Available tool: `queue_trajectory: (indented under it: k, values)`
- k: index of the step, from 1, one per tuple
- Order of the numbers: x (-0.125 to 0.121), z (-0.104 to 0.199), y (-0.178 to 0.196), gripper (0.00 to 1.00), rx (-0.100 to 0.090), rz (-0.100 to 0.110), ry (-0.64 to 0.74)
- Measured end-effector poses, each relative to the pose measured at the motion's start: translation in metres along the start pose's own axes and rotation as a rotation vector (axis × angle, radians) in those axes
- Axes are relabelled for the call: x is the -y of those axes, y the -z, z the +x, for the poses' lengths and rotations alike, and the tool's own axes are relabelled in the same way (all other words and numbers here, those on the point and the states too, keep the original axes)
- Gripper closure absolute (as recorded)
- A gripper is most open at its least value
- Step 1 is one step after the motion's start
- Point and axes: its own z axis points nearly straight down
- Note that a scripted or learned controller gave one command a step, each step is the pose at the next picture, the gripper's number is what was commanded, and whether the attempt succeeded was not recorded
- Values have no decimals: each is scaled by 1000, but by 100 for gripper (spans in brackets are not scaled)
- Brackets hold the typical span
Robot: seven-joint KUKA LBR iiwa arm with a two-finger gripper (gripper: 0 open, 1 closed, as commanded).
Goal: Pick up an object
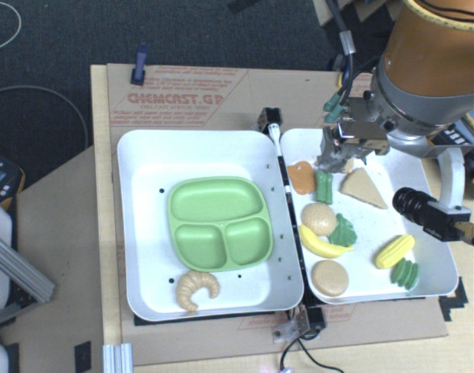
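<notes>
My gripper [331,162] hangs low over the back left part of the right bin [371,225]. Its tip is just above a small green stick [323,188] and beside an orange piece [301,177]. A pale cheese wedge [364,189] lies just to its right. Further forward in this bin lie a beige round piece [318,218], a broccoli [344,231], a banana [322,244], a round bun [329,277], a yellow corn cob [395,251] and a green pod [406,273]. Nothing is visibly lifted off the bin floor.
The left bin [144,177] holds a green divided plate [219,222] and a croissant [196,288] near its front. The arm's big body covers the right bin's back right corner. A black cylinder [420,206] juts over the bin's right side.
</notes>
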Motion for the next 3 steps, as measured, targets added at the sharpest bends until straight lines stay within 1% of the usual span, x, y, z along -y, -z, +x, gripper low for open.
queue_trajectory:
  k: [1, 2, 3]
  values:
    - [-19, -51, -99, 100, 5, 26, -7]
    - [6, -17, -148, 100, 1, 25, 1]
    - [-31, -25, -235, 100, 4, 26, -3]
